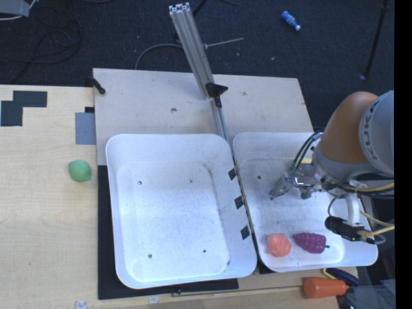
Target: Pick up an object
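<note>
In the right bin (270, 150) an orange lumpy object (279, 244) lies near the front edge, with a purple grape-like bunch (310, 242) just to its right. My gripper (291, 187) hangs over the middle of the right bin, behind and above both objects and apart from them. Its fingers (279, 189) point left and down, with nothing seen between them. The grey arm with its orange band (347, 134) comes in from the right.
The left bin (122, 172) sits beside the right one. A green ball (80, 170) rests on the wooden bench at left. An orange object (325, 287) lies outside the right bin's front edge. A metal rail (196, 53) slants up behind the bins.
</note>
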